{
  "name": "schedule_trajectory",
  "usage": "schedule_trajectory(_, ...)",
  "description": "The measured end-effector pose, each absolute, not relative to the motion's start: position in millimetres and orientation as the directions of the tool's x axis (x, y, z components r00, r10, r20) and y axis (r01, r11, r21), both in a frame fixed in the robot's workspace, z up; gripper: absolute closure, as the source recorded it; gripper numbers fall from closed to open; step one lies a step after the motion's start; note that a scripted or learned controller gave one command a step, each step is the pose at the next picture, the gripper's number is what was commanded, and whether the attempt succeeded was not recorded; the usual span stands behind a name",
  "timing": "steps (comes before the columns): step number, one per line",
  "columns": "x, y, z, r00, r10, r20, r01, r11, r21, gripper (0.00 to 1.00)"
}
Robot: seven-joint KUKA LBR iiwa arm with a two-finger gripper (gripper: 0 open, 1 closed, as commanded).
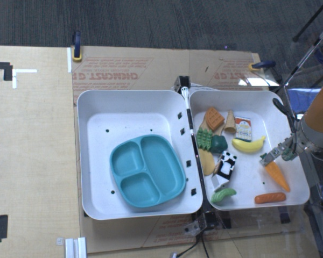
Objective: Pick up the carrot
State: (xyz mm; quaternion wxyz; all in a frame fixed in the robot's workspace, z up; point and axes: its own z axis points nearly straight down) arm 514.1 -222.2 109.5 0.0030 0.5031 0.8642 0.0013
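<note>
Seen from above: two white bins side by side, the right bin (269, 98) holding the toys. Carrot (277, 176) lying flat near that bin's right wall, thick end up, tip pointing toward the front corner. Gripper (273, 155) just above the carrot's thick end – almost touching, nothing between the fingers, spread apart. Banana (248, 144) left of the carrot, sausage (269, 198) just below it. Farther left of the carrot, in the other bin, a teal divided plate (147, 170).
</note>
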Motion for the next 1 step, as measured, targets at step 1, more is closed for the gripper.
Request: schedule_trajectory(1, 495.0, -162.5, 146.4, -0.263, 0.965, 0.001, 0.965, 0.263, -0.001, 1.0)
